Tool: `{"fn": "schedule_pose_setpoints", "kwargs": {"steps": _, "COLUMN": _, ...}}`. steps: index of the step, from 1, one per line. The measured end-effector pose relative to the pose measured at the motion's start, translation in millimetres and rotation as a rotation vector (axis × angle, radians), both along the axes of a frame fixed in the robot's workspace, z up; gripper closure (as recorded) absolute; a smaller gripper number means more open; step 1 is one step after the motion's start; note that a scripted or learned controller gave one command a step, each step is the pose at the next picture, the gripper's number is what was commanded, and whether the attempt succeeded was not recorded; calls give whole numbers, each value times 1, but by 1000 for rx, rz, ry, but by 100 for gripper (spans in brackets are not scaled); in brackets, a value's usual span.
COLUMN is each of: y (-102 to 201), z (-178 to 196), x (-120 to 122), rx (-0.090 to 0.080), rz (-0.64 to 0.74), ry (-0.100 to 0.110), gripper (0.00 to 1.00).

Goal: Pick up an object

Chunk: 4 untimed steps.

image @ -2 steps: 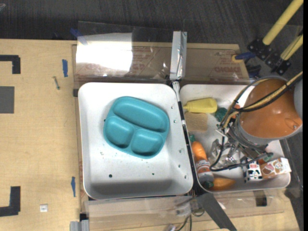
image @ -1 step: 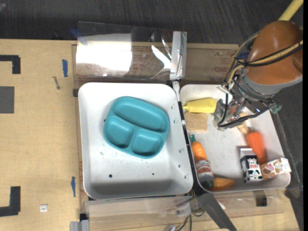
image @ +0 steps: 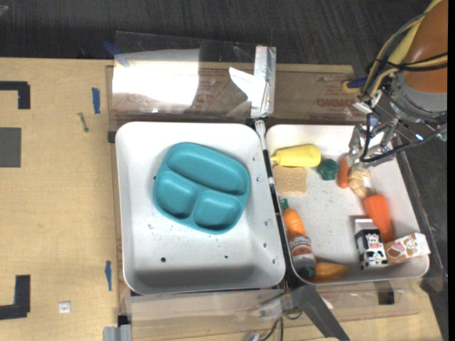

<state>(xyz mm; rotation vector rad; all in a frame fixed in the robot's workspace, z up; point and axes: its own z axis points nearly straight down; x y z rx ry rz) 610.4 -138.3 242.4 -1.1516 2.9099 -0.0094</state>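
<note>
Orange toy carrot (image: 379, 215) and the other small toys crowd the right white bin (image: 334, 130), so the gripper (image: 368, 150), hovering over its far corner with a finger spread I cannot tell, could nudge neighbours or close on nothing.

You see the hand (image: 370, 146) low over the right bin's (image: 334, 137) far right corner, close above a small orange piece (image: 343, 173). A yellow item (image: 297, 155) lies along that bin's far edge, a carrot (image: 379, 214) near its right edge, a bottle (image: 297, 239) by its left wall. A teal divided tray (image: 201, 185) rests in the left bin (image: 135, 212) on the counter (image: 53, 190).
</note>
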Motion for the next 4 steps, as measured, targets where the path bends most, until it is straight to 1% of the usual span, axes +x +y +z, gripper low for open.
{"fn": "schedule_pose_setpoints", "kwargs": {"steps": 1, "y": 51, "z": 5, "x": 26, "rx": 6, "rz": -9, "ry": 2, "gripper": 100}}
{"fn": "schedule_pose_setpoints", "kwargs": {"steps": 2, "y": 13, "z": 16, "x": 58, "rx": 2, "rz": 93, "ry": 2, "gripper": 100}}
{"fn": "schedule_pose_setpoints", "kwargs": {"steps": 3, "y": 14, "z": 16, "x": 58, "rx": 2, "rz": 94, "ry": 2, "gripper": 0}}
{"fn": "schedule_pose_setpoints", "kwargs": {"steps": 4, "y": -36, "z": -144, "x": 45, "rx": 2, "rz": -83, "ry": 1, "gripper": 0}}
